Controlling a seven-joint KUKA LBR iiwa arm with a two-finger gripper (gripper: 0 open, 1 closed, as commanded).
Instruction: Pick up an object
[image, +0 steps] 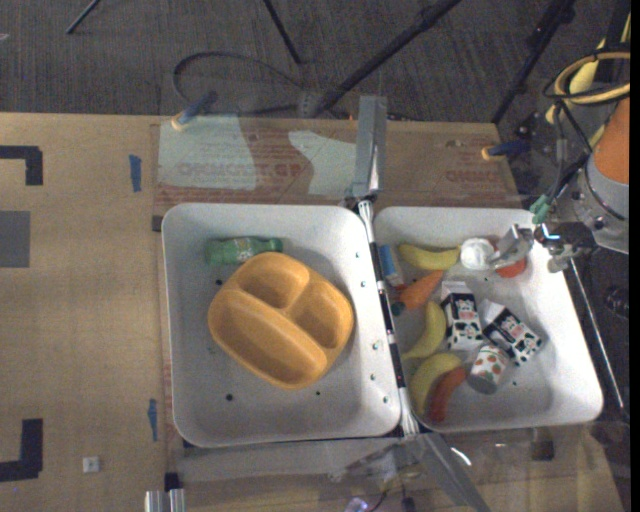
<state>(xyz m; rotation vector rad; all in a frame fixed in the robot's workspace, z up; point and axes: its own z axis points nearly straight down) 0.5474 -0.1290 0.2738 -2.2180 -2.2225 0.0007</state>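
The right bin (570, 350) holds a jumble of toy food. A yellow banana (428, 256) lies at the back, with an orange carrot (420, 290) below it. Two cow-print milk cartons (461, 322) (514, 335) sit in the middle beside a small can (487, 367). Two more bananas (433, 330) (430, 372) and a red sausage (447, 393) lie toward the front left. My gripper (533, 245) hangs over the bin's back right part, just right of a white cup (477, 253) and above a red piece (510, 268). I see nothing held in it.
The left bin (190, 380) carries an orange divided plate (282, 318) and a green bottle (243, 249) lying behind it. A metal divider (367, 160) runs between the bins. Cables and the arm's body (610, 170) crowd the right side.
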